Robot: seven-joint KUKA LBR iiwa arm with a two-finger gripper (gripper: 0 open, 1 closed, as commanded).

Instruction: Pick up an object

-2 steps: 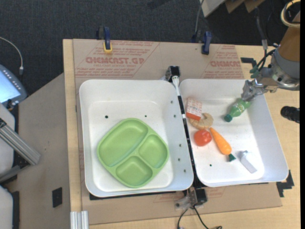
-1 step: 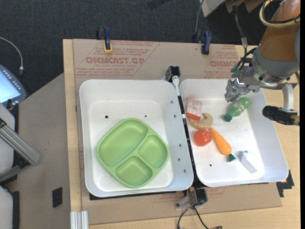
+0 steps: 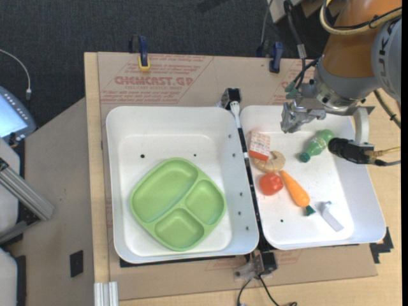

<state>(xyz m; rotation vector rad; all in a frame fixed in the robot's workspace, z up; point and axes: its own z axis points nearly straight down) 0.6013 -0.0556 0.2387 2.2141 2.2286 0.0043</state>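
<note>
Two white bins on worktop. Left bin: one green divided plate. Right bin: one tomato, carrot, green bottle, packet, bagel, grey piece. Gripper above right bin's far edge, nothing held; finger spread unclear.

A dark grey carpet covers the floor beyond the table's far edge and left side. The table is tan, with a brown cardboard sheet printed in red letters lying across it. Two blue clamps grip the sheet at the far edge, one toward the left, the other toward the right. A thin pale cable curves over the carpet at far left. Below it sits a lit screen, and an aluminium rail slants near the table's left edge. Light is even and soft.
</note>
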